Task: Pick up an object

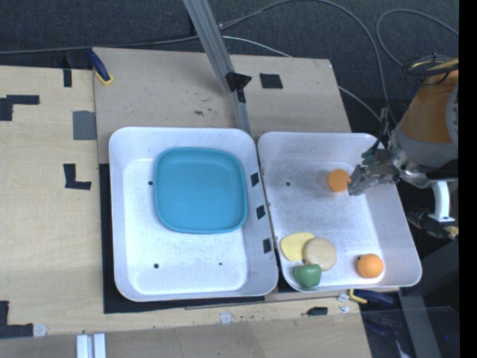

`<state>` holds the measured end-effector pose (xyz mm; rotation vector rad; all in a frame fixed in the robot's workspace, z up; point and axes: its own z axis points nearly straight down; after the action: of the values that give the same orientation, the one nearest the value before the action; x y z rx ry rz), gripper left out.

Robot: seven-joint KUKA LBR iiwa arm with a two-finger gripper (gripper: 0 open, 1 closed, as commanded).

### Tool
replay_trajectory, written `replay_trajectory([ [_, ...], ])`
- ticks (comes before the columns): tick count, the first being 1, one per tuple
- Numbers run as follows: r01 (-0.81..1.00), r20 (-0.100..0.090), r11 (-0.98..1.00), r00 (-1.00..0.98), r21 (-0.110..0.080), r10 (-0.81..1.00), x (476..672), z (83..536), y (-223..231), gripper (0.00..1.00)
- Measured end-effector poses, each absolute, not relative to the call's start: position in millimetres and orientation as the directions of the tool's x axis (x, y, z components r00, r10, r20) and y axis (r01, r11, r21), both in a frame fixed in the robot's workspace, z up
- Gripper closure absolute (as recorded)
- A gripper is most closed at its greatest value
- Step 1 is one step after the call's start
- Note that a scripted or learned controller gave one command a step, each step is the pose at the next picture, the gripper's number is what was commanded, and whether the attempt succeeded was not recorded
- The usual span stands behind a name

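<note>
An orange ball lies in the right bin, in the upper right part of the frame, on the bin's speckled white floor. Its right side is touched or partly covered by the gripper, so that edge of the ball is hard to make out. The gripper is a small dark grey shape at the ball's right, and whether it stands wide, narrow or closed on anything I cannot tell, because its tip blurs into the ball and its own shadow. Behind it the arm comes in from the right edge, grey at the wrist with a broad orange band above, and it is cut off by the frame.

Lower in the same bin, near the bottom rim, sits a cluster: a flat yellow piece, a round tan biscuit-like disc overlapping it, and a green rounded object just below, touching both. A second orange ball lies apart from them toward the lower right corner.

The left bin holds a square turquoise plate with rounded corners, smooth and matte. Both bins rest on a pale wooden bench marked with dark tape patches. A grey metal bar slants down from the top to the gap between the bins, and thin cables loop over the dark floor at the upper right
</note>
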<state>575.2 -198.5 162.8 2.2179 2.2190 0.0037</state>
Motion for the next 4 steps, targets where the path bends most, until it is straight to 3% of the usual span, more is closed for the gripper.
replay_trajectory([
  [2, 1.000, -0.001, 0.001, -0.001, 0.004, 1.000, 575.2, 277.8, -196.6, 1.00],
  [4, 1.000, 0.001, 0.004, -0.004, 0.000, 1.000, 570.2, 259.4, -86.8, 1.00],
])
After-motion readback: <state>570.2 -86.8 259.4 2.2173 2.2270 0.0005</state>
